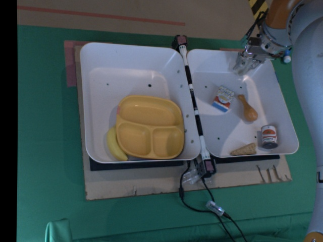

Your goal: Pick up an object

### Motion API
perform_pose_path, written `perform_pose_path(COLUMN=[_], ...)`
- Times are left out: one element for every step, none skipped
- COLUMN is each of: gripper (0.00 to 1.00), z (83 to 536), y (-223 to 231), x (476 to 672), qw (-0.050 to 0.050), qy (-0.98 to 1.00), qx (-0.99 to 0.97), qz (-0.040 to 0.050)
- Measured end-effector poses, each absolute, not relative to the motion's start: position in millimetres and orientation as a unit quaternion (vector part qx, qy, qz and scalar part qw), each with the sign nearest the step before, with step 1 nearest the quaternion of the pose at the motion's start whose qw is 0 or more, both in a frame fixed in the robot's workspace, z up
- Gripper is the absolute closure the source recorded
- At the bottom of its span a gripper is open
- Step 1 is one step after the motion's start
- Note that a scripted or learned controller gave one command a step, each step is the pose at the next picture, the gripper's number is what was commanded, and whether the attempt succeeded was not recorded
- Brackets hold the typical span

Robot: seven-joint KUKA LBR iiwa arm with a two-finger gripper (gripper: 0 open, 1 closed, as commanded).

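We see the counter [45, 135] covered by a green cloth, with a cardboard sheet [126, 185] lying on it. Two shallow white bins [101, 64] [282, 115] sit side by side on the cardboard, and a black cable [202, 205] trails off its front edge.

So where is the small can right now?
The can stands in the right bin, near its front right corner, just right of the cone-shaped wedge and below the drumstick.

Dim, greenish overhead light, soft shadows, mild glare on the white bins [101, 59], slightly soft focus.
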State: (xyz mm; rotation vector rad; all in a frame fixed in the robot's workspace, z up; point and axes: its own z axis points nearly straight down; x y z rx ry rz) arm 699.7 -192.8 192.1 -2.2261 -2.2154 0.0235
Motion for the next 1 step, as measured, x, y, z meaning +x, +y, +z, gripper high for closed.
perform_pose_path(gripper=[0.00], z=[189.9], y=[-197.9], x=[697.6], qw=[-0.002], qy=[-0.704], qx=[-0.710], qz=[0.0118])
